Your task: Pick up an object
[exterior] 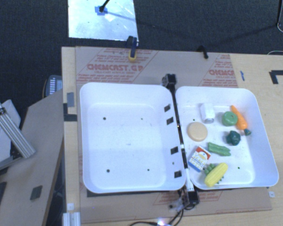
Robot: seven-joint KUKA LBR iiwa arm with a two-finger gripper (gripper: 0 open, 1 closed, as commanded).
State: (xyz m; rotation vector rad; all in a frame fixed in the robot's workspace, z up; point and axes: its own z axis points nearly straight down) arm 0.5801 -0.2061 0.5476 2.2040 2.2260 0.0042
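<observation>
Nothing is grasped yet; the pick has not begun, and I cannot tell the gripper's state. All 8 candidates lie in the right bin [262, 140]: the corn cob [216, 173], carrot [239, 117] and round biscuit [197, 131] sit apart, so the next move calls for a descent onto 1.

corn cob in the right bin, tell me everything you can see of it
The corn cob is a small yellow toy ear, plastic by its look, with rows of kernels and a bit of green husk at its lower left end. It lies flat and slanted, tip toward the upper right, near the front edge of the right bin. Its left end sits against, or very near, the small red and white carton; just above it lies the green pod.
</observation>
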